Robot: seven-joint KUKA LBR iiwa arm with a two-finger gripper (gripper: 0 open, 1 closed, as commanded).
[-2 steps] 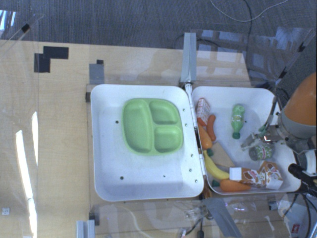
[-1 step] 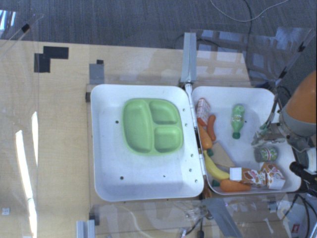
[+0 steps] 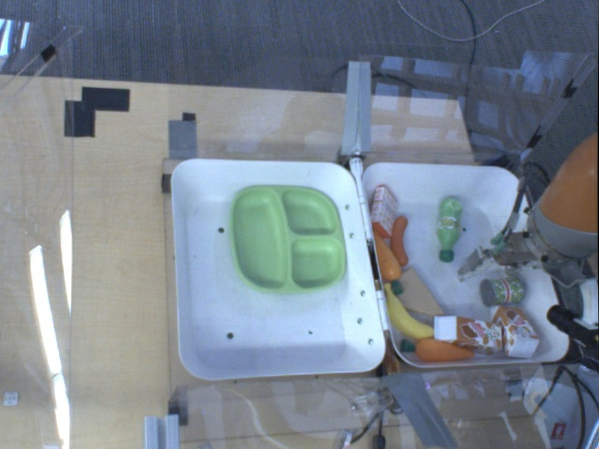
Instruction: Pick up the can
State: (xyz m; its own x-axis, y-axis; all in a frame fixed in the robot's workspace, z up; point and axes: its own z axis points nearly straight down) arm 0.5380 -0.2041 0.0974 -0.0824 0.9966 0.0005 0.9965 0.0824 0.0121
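- In the right-hand bin [image 3: 487,178], toward its right wall, the can [image 3: 503,291] lies by itself on the white floor, a small cylinder with a green and pale label and a greyish end.
- The claw [image 3: 479,262] hangs just up and to the left of the can, at the end of metal parts reaching in from the grey-and-orange arm [image 3: 569,209] at the right edge.
- Whether the claw is spread or closed I cannot tell; the metal there is small and blurred, and nothing shows clamped in it.
- The relation that matters: the can sits just below and slightly right of the claw in this view, near but seemingly apart from it, so the coming move looks like a short shift that way and then a drop.
- The can's long axis is hard to read at this size; it seems tipped on its side with its length running roughly left to right, but I would not lean on that.
- Neighbours that could get in the way: a green bottle [image 3: 449,226] to the upper left, and a crumpled orange-and-white packet [image 3: 503,333] just below the can, close to touching it.
- Along the bin's left and lower edges lie a banana [image 3: 406,314], a carrot [image 3: 442,350] and a small white block [image 3: 445,326], well clear of the can.
- The left bin [image 3: 201,297] holds a green divided tray [image 3: 286,238], which plays no part here.
- My judgement: the pick has not happened yet, and the packet's closeness is the main risk.
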